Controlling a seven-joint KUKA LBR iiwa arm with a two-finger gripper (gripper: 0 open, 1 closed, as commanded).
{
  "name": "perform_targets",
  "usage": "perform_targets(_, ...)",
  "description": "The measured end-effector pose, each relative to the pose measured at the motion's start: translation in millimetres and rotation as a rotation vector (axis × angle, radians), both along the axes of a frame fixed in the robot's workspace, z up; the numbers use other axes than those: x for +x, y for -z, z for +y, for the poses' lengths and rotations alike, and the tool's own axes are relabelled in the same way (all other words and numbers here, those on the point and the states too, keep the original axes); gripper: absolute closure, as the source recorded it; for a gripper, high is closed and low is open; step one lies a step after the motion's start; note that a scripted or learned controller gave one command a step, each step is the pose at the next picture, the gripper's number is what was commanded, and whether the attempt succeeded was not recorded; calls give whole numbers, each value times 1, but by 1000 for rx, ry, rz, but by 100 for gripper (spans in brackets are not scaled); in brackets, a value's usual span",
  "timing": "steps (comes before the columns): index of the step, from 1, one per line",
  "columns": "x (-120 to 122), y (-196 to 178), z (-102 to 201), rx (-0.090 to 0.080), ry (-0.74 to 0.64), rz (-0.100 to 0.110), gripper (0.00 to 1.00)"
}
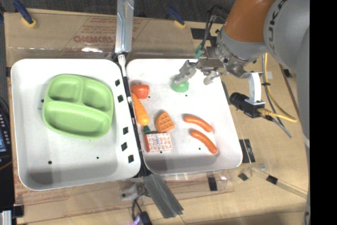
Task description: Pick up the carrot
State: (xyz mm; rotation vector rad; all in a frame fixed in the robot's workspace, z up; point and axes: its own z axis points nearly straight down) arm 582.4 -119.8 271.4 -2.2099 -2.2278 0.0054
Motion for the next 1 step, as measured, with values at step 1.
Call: perform_targets(1, -16, 82, 67, 0, -20, 2, 0)
